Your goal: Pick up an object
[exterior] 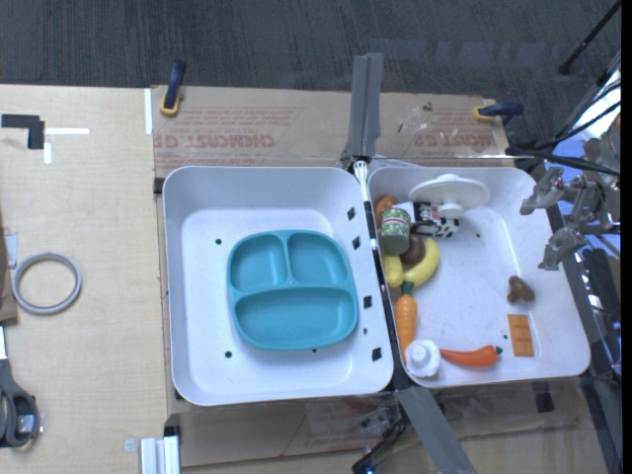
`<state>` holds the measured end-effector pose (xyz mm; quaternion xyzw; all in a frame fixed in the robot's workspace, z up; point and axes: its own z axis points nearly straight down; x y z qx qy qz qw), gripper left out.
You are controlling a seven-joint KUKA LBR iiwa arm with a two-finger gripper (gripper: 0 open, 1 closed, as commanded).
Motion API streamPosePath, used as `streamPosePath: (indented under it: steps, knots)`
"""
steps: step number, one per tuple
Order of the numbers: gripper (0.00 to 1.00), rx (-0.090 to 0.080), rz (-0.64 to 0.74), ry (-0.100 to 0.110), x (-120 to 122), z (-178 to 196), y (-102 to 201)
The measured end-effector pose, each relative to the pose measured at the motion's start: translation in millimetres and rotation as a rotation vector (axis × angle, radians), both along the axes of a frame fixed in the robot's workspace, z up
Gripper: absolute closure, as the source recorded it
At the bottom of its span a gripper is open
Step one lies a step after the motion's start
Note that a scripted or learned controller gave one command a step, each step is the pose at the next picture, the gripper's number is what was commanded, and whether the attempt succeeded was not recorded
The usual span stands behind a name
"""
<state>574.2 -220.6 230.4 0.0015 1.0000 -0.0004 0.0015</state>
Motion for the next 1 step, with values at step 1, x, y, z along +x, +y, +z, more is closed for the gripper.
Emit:
streamPosePath:
  steps: [1]
  knots:
    - [0.00, 0.000, 0.156, 0.001, -30.9, -112.3, 31.9]
